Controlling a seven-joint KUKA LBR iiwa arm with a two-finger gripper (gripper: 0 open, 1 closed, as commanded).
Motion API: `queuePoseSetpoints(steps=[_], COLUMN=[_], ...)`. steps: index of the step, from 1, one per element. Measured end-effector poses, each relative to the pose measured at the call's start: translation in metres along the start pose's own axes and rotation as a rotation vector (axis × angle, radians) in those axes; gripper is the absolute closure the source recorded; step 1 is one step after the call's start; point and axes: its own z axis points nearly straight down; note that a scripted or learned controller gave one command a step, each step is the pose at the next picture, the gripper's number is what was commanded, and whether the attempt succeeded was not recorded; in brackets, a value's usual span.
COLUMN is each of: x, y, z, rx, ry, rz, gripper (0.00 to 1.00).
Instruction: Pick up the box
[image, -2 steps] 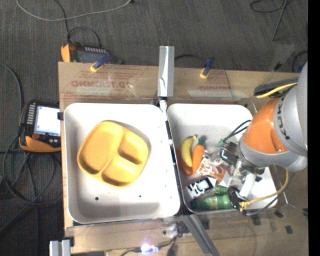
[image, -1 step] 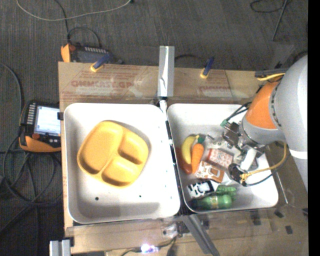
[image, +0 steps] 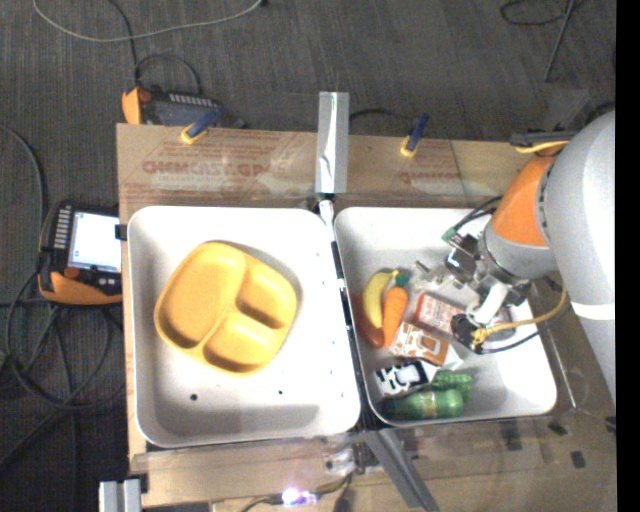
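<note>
The box (image: 422, 328) is a small orange, red and white packet lying flat in the middle of the right bin (image: 520, 395), just right of the carrot. My gripper (image: 455, 288) hangs low over the box's upper right corner, reaching in from the right beneath the orange wrist band. The gripper's body partly covers that corner of the box.
A banana (image: 374, 296) and a carrot (image: 394, 312) lie left of the box. A black-and-white item (image: 402, 377) and a green vegetable (image: 430, 401) lie near the front wall. The left bin (image: 160, 400) holds a yellow divided plate (image: 228, 306).
</note>
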Motion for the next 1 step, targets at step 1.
queuePoseSetpoints(steps=[1], x=[-0.0056], y=[0.0028], z=[-0.0082], rx=[-0.016], ry=[-0.017], rz=[-0.001], gripper=[1.0])
